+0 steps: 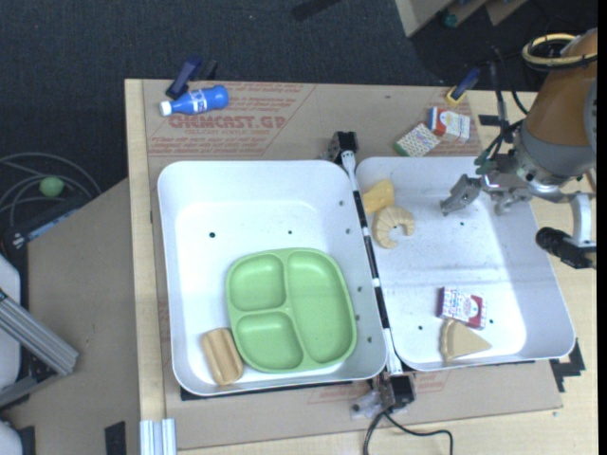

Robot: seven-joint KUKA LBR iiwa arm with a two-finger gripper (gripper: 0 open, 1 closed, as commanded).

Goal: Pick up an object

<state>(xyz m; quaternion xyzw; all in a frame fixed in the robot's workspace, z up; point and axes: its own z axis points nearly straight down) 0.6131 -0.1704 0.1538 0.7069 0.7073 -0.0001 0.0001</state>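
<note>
Croissant (394, 226) and yellow cheese wedge (378, 196) at ten o'clock in the right bin (531, 292), touching, claw (481, 195) released and empty at one o'clock, red carton (461, 307) and sandwich wedge (462, 341) at six o'clock, green tray (289, 308) in the left bin (190, 216), bench (142, 150) beneath.

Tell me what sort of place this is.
Probably a robotics lab's picking test bench, not a kitchen. A grey-and-orange arm reaches over two white bins holding toy food, such as a croissant, and a green divided plate, all on a board with cables around it.
</note>
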